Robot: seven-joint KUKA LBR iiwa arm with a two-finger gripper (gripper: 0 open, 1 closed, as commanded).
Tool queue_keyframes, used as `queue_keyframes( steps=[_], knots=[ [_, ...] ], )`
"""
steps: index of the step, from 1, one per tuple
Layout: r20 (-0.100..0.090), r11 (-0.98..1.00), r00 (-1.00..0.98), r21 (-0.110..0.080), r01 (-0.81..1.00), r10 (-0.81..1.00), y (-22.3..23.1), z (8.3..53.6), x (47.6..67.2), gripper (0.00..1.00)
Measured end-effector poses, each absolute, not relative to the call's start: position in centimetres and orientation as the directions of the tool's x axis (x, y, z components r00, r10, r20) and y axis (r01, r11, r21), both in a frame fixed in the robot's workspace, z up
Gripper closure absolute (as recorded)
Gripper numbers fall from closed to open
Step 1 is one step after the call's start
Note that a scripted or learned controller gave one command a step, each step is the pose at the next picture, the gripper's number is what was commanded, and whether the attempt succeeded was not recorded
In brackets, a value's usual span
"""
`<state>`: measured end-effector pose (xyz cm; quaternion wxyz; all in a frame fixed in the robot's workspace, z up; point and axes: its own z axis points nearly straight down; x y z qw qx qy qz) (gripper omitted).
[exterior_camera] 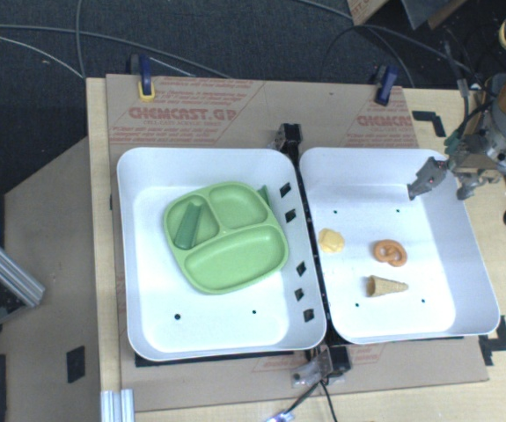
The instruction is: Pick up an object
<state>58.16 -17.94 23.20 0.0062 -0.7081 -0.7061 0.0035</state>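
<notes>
gripper [443, 179] hangs spread and holding nothing over the far right edge of the right bin [464, 236], well apart from the pretzel [391, 252], so it should centre above that before dropping straight down and pinching.

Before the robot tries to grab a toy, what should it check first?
1. Toys to grab in the right bin: ok; a yellow piece, a pretzel and a cone lie there.
2. Toys apart from each other: ok.
3. Gripper above a toy: not ok; it sits near the bin's top right edge.
4. Gripper free of any toy: ok.
5. Fingers open: cannot tell.
6. Green plate out of the way: ok; it's in the left bin.
</notes>
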Motion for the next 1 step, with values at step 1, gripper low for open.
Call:
queue_keyframes(
  steps=[1],
  knots=[
    [0.001,0.0,0.0,-0.001,1.0,1.0,-17.9,23.9,58.43,0.0]
  ],
)
